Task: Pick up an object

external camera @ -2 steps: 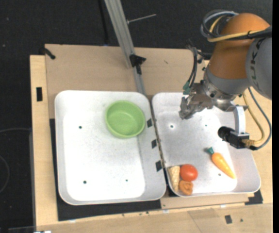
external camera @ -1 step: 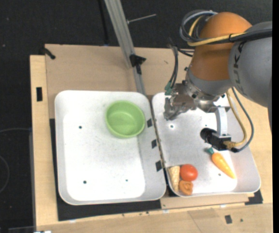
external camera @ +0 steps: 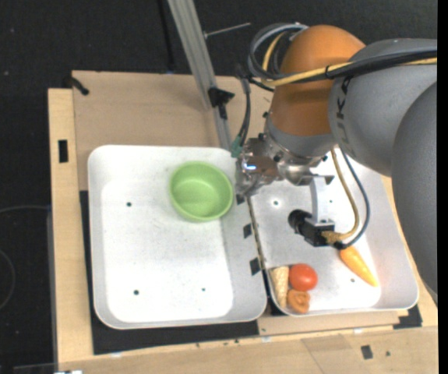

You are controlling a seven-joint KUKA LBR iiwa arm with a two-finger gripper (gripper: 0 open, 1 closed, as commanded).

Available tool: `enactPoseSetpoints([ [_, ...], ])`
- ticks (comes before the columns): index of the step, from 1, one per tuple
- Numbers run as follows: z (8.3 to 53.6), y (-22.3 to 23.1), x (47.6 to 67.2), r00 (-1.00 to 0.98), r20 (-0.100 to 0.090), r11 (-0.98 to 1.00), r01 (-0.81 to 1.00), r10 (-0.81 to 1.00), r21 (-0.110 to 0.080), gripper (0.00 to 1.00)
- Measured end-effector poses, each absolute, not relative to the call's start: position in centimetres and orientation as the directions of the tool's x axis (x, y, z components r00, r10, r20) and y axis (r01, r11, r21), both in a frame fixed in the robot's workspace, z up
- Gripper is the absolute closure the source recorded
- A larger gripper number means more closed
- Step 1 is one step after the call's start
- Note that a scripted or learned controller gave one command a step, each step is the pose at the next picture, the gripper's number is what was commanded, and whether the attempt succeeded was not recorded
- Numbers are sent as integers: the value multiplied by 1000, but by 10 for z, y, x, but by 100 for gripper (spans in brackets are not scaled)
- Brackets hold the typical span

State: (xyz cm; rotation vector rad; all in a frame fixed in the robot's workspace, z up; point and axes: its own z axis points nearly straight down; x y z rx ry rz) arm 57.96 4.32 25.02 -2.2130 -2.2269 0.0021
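Green bowl [external camera: 201, 192]: round, light green, upright, hollow facing up, located at the far right of the left bin [external camera: 122, 287]. End effector [external camera: 248, 170] just beside its rim; state indeterminate.

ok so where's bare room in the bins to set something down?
Left bin: open floor below and left of the green bowl, which sits near its top right corner. Right bin: crowded, with the arm overhead, tomato and carrot along the bottom; little bare floor.
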Motion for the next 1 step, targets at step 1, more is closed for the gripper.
enactPoseSetpoints([
  [1,235,90,564,-6,0,6,1000,1000,-1,100],
])
